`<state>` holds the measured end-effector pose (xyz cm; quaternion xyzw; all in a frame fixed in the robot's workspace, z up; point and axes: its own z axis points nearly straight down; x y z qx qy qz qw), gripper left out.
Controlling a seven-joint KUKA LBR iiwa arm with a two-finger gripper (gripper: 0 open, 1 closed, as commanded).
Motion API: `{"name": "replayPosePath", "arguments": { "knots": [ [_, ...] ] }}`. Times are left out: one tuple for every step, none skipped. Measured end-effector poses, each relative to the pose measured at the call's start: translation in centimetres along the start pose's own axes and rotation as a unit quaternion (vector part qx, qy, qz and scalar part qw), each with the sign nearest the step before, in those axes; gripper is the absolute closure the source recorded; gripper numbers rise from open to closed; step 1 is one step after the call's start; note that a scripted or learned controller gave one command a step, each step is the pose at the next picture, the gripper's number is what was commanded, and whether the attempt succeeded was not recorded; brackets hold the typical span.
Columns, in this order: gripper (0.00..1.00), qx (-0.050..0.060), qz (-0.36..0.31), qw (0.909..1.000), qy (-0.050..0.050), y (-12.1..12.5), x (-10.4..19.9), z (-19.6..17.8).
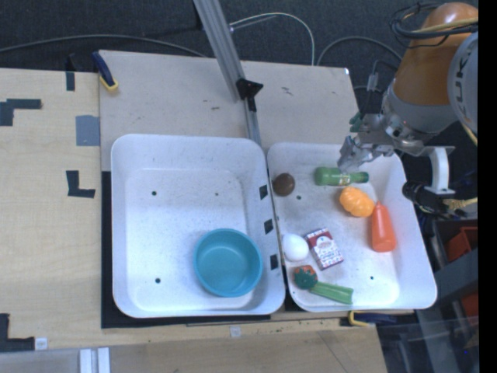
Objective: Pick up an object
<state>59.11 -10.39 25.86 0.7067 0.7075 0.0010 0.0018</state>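
Observation:
My gripper hangs over the back of the right bin, just above the right end of a small green bottle that lies on its side. In the same bin lie a brown ball, a yellow-orange fruit, an orange carrot-like piece, a white egg, a small red carton and a green vegetable with a red end. Nothing shows between the fingers.
The left bin holds a blue bowl near its front right corner. A grey metal post slants up from the bench behind the bins. Cables run along the back.

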Motion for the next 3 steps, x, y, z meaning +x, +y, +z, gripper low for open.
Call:
{"name": "replayPosePath", "arguments": {
  "knots": [
    [1.00,0.003,-0.002,1.0000,0.001,1.8,4.9,1.7],
    [1.00,0.002,-0.003,1.0000,0.001,3.3,9.9,1.2],
    [1.00,0.003,-0.003,1.0000,0.001,5.4,14.8,2.1]
  ]
}}
